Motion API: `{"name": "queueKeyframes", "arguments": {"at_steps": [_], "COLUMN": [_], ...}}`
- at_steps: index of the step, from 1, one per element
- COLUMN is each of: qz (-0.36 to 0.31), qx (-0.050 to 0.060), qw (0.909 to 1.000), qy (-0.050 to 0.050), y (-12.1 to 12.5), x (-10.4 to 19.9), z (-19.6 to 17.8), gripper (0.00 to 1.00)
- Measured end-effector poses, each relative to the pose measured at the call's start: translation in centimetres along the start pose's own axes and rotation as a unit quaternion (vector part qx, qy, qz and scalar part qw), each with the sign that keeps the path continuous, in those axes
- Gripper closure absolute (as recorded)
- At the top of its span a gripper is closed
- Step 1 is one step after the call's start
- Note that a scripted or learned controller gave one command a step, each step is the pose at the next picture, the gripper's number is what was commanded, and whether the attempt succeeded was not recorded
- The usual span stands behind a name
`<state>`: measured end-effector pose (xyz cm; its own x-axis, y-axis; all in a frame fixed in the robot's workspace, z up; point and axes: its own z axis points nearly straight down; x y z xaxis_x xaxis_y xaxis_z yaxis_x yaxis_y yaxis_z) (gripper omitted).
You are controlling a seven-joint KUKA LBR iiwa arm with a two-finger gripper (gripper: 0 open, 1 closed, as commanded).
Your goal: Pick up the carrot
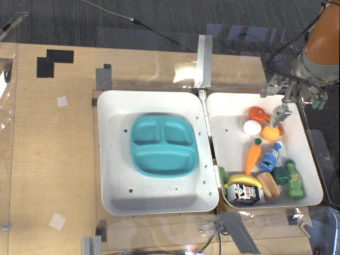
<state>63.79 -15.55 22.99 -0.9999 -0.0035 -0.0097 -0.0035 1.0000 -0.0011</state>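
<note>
Tapered orange carrot [253, 158] with green tip lies in the right bin [234, 106], between a round orange [270, 134] and a banana [245, 180]. Metal gripper [280, 114] hovers above; its closure cannot be told.

No text can be read; the dark can [244, 194] carries a white label too blurred to make out.

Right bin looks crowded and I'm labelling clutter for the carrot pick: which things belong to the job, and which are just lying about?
Belongs to the job:
- small orange plastic carrot with green top
- arm's two-finger tool
- right shallow white bin

Just lying about:
- teal sectioned plate
- blue bottle
- green bottle
- yellow banana
- orange round fruit
- white ball
</note>
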Motion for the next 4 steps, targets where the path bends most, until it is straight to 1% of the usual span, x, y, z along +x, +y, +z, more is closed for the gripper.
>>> {"name": "queueKeyframes", "arguments": {"at_steps": [1,2,3,4], "qz": [-0.061,-0.108,-0.129,-0.243], "qx": [-0.002,0.0,0.001,0.002], "qw": [0.9981,0.9942,0.9916,0.9701], "qy": [0.004,-0.002,-0.003,-0.004], "y": [0.4,5.4,3.4,6.9], "x": [1.3,4.7,10.3,11.1], "z": [10.3,14.0,13.9,13.8], "gripper": [0.0,0.0,0.0,0.0]}}
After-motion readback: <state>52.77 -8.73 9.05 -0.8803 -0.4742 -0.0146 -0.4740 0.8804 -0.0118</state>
